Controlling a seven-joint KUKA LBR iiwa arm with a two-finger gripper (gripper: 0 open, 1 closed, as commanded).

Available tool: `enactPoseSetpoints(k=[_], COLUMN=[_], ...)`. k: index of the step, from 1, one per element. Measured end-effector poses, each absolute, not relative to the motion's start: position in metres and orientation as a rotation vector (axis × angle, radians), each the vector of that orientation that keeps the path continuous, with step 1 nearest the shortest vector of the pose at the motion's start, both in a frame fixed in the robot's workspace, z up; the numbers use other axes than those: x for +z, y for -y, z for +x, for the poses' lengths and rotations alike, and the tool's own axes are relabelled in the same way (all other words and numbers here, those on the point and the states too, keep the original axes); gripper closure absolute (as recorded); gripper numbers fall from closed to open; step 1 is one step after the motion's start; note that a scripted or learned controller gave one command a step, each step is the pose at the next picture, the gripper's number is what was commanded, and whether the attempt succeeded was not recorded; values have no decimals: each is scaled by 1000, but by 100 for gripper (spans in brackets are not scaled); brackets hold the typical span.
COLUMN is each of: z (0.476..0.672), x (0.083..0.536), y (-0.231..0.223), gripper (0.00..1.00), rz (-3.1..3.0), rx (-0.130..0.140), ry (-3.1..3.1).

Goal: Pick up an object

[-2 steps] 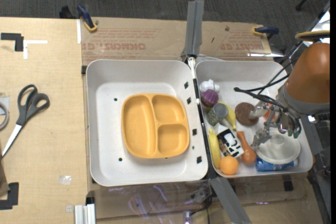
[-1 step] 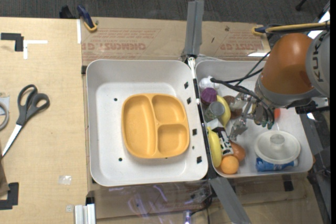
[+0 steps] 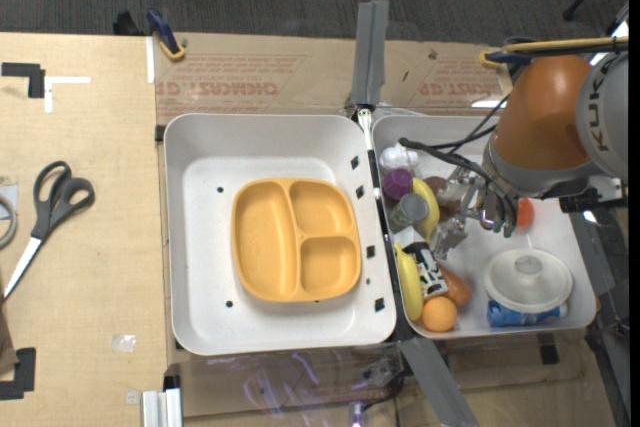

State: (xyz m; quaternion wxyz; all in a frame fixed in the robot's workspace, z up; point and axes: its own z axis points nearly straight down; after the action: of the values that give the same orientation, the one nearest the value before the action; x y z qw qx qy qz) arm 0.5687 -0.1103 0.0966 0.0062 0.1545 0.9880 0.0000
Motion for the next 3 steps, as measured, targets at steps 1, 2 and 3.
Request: enactPoseSetpoints(k=[1, 2, 3], z=[599, 621, 606], x=[162, 93, 92], y=[204, 135, 93], gripper=[0, 0, 0], rz=[560, 706, 951], rx=[-1, 0, -2], ry=[-3085, -3057, -2993])
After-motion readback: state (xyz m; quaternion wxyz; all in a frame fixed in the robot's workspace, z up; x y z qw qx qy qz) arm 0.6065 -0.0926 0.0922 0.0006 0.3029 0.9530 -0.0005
